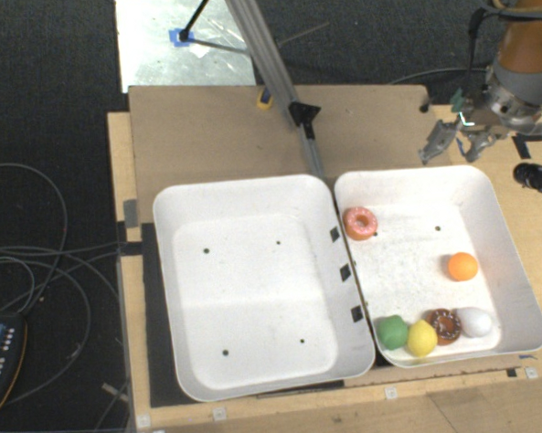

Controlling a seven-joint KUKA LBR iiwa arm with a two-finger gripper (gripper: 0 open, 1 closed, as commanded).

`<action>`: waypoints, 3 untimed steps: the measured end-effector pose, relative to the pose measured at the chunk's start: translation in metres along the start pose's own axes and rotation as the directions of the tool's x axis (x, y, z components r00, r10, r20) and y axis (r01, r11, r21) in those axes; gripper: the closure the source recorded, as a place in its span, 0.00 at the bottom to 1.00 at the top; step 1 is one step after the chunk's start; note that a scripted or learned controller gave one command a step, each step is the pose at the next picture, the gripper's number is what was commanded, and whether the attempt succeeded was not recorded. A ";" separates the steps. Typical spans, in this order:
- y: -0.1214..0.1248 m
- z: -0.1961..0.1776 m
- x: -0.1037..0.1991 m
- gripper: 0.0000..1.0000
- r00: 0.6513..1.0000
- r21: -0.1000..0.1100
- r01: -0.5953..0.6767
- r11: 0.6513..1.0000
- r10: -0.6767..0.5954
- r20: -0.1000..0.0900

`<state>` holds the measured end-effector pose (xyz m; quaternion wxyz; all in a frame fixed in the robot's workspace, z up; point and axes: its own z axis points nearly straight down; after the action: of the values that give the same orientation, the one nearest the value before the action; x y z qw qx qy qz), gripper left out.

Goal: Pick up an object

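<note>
My gripper [459, 145] hangs above the far edge of the right bin [410, 248], fingers spread open with nothing between them. Inside that bin a pink-frosted doughnut [360, 222] lies near the far left corner and an orange ball [462, 266] sits toward the right side. Along the near wall sit a green object [392, 331], a yellow lemon-like object [421, 338], a chocolate doughnut [442, 325] and a white egg-like object [476, 322], packed close together. All of these lie well below and in front of the gripper.
The left bin [248, 286] adjoins the right one, joined by black clips [345, 272] along the shared wall. A grey tripod leg [276, 69] slants across the bench's far side. Cables trail on the dark floor at left.
</note>
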<state>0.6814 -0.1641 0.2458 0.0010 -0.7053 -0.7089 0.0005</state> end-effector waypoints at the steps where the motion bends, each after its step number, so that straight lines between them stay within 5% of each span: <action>1: 0.001 -0.003 0.000 0.00 1.000 -0.004 0.002 1.000 -0.002 0.002; 3: 0.001 0.101 0.000 0.00 1.000 0.000 0.000 1.000 0.000 0.001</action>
<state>0.6818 -0.1643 0.1451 0.0006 -0.7052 -0.7090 0.0007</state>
